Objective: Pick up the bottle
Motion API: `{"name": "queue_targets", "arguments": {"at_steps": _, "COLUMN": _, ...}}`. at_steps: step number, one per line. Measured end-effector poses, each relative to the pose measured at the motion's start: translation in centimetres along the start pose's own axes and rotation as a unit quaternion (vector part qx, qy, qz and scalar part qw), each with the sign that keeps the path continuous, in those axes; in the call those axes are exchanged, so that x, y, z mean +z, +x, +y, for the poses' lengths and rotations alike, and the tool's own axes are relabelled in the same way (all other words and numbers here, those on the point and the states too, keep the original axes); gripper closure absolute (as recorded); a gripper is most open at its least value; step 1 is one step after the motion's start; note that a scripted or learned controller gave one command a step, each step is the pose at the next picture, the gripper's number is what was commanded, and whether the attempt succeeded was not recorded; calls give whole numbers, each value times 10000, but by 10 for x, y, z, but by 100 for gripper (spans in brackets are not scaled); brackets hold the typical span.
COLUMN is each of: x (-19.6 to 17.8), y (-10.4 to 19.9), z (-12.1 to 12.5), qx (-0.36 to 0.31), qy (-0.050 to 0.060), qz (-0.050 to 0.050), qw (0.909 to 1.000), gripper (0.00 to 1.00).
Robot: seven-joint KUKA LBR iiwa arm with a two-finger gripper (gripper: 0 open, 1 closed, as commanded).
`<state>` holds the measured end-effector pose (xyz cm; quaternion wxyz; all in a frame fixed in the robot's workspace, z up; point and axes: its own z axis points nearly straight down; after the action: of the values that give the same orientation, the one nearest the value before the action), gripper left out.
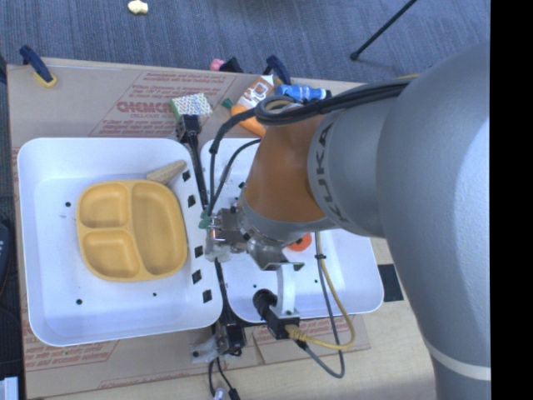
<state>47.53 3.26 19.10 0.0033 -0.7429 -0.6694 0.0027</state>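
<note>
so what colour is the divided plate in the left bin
Yellow, a plain mustardy shade. The divided plate shows clearly in the camera view.

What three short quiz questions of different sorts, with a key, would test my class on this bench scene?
1. True or false: the yellow divided plate lies in the left bin.
2. How many compartments does the plate have?
3. Which bin does the arm reach over? A) left B) right

Key: 1 true; 2 three; 3 B.
</note>
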Motion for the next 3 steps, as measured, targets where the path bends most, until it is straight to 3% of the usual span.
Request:
{"name": "queue_targets", "arguments": {"at_steps": 1, "x": 0, "y": -26, "z": 3, "qx": -2082, "qy": -10, "qz": -5, "qw": 9781, "gripper": 100}}
{"name": "queue_targets", "arguments": {"at_steps": 2, "x": 0, "y": -26, "z": 3, "qx": -4197, "qy": -7, "qz": -9, "qw": 9076, "gripper": 100}}
{"name": "queue_targets", "arguments": {"at_steps": 3, "x": -1, "y": 44, "z": -3, "qx": -4913, "qy": -28, "qz": -23, "qw": 8710, "gripper": 100}}
